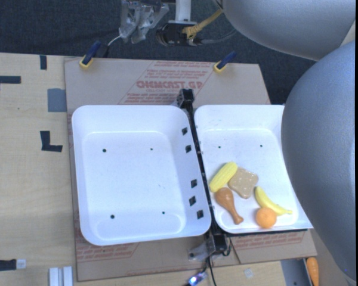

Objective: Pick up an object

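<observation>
The right bin (238, 121) holds several toy foods near its front: a yellow corn cob (223, 176), a tan slice of bread (243, 183), a brown chicken drumstick (229, 204), a yellow banana (270, 201) and an orange (265, 217). My gripper (137, 21) hangs high at the top of the view, beyond the far edge of the bench and well away from both bins. Nothing shows between its fingers. The grey arm (322, 100) fills the right side and hides the right bin's far right corner.
The left bin (131, 171) sits beside the right one, joined by a black clip strip (193, 159). Both rest on a cardboard sheet (167, 82) held by blue and yellow clamps (89, 55). Cables (203, 22) hang near the gripper.
</observation>
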Controlling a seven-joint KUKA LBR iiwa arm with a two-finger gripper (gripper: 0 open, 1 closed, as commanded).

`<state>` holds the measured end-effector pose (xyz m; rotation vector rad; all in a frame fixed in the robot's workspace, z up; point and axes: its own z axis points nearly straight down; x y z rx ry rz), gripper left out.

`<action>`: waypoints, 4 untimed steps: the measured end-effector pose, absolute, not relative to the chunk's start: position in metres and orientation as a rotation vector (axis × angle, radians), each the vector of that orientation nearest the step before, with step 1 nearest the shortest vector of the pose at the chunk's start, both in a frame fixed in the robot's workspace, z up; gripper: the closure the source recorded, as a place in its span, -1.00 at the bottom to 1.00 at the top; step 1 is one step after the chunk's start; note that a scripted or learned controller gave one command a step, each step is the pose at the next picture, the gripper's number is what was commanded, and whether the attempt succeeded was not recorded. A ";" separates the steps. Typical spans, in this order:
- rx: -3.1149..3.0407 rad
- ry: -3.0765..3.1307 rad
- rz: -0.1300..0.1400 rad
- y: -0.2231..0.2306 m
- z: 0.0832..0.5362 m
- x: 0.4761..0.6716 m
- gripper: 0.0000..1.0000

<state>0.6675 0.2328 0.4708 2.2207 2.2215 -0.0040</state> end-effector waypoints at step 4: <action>2.219 2.222 -0.001 0.233 0.492 0.668 1.00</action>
